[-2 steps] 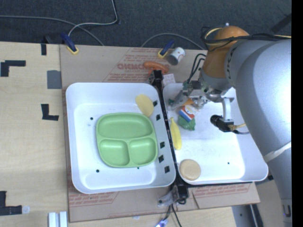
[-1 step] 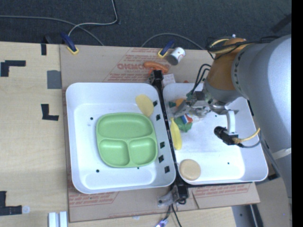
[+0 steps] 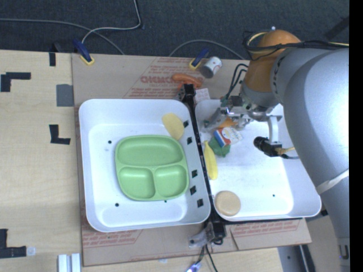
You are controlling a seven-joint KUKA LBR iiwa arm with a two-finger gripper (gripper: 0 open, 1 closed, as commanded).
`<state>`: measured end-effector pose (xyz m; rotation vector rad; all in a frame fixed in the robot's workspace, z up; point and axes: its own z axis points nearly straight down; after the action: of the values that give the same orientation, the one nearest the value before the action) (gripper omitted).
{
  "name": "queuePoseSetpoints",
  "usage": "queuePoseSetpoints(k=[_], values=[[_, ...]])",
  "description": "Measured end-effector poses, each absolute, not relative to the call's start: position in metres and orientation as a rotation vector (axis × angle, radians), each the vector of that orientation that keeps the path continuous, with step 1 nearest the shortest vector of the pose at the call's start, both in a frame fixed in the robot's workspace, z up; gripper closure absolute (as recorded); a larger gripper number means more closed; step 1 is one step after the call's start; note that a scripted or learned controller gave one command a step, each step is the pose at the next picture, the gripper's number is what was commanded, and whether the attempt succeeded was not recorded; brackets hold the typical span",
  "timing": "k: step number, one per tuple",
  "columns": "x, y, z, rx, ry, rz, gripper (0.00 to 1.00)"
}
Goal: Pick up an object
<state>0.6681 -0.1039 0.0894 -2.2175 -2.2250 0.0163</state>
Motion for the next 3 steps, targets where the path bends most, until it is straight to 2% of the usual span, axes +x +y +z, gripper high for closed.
queuePoseSetpoints(k=[1, 2, 3], values=[[0.668, -0.103, 0.090, -2.221, -2.225, 0.019, 0.00], [0.668, -0.117, 0.086, -2.221, -2.222, 0.004, 0.00], [0.625, -0.107, 0.086, -2.222, -2.224, 0.000, 0.00]])
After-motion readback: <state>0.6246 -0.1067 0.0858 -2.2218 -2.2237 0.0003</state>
